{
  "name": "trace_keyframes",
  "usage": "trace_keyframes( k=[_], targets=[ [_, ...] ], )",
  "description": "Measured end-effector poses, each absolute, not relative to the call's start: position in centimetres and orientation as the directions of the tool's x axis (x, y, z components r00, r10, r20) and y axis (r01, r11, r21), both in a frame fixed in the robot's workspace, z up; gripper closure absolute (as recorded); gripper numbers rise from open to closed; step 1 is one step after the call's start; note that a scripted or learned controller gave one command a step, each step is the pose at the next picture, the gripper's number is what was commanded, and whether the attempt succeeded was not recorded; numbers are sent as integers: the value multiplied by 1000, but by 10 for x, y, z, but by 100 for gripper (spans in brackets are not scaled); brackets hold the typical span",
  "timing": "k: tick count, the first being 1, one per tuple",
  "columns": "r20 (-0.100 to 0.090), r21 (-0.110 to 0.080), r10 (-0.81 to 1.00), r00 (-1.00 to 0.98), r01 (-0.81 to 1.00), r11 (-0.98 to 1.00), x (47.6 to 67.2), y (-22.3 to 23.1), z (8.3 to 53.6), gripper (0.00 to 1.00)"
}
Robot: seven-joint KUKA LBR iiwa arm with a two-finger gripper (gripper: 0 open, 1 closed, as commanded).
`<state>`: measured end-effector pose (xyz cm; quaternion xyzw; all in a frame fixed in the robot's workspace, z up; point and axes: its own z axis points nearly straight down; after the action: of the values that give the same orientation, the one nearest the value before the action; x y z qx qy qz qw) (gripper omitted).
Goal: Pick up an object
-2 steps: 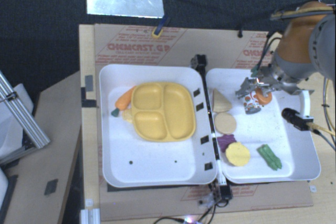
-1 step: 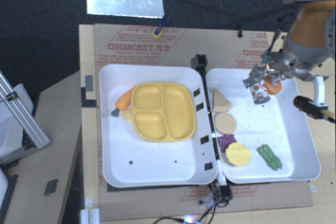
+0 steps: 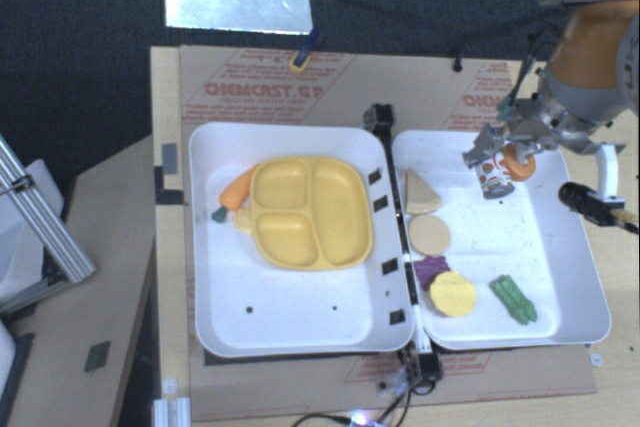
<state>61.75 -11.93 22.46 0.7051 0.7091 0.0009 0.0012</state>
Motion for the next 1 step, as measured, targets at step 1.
trace_keyframes(
  k=[1],
  targets=[
    [1,-2,1000,-6,1000,6,585,-82,219,100]
  ],
)
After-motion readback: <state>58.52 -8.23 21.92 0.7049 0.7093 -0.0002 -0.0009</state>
